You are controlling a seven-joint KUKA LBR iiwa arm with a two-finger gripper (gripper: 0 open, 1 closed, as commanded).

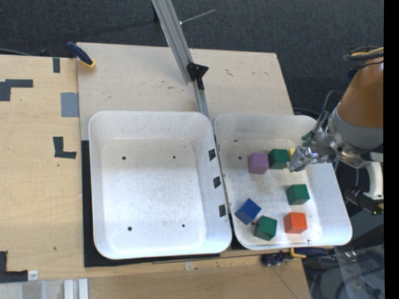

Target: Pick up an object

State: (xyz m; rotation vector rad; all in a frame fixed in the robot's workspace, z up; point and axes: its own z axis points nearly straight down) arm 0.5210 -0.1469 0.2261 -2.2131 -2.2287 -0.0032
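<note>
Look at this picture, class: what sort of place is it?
Probably a robotics lab or test bench: a robot arm reaches over two white bins, one holding coloured blocks, on a plywood bench.

Glossy white plastic bins (156,120), speckled

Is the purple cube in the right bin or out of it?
In. The purple cube sits on the right bin's floor, beside a green cube.
</note>
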